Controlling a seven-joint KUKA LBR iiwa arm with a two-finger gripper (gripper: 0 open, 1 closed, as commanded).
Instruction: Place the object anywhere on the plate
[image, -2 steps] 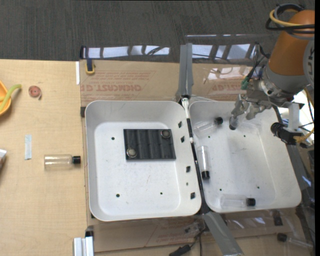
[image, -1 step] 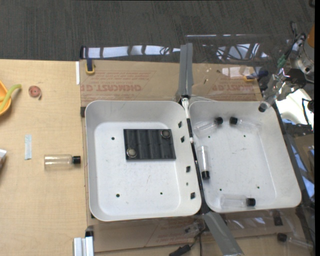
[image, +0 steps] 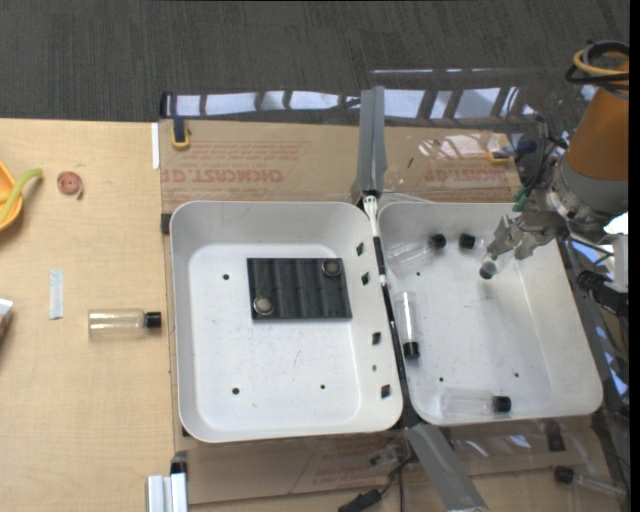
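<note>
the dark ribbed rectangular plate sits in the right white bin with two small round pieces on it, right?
Not quite: the camera view shows the dark ribbed rectangular plate in the left white bin, not the right one. The two small round pieces do sit on it.

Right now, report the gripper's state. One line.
Gripper: over the right bin, near its back; open or closed cannot be told, and nothing visible between the fingers.

We see a light wooden bench (image: 80, 400) carrying two shallow white plastic bins, left bin (image: 190, 340) and right bin (image: 560, 370), over brown printed cardboard (image: 260, 165). Left on the wood: clear plastic vial with black cap (image: 122, 321), small reddish round disc (image: 68, 182), pale blue strip (image: 56, 295).
</note>
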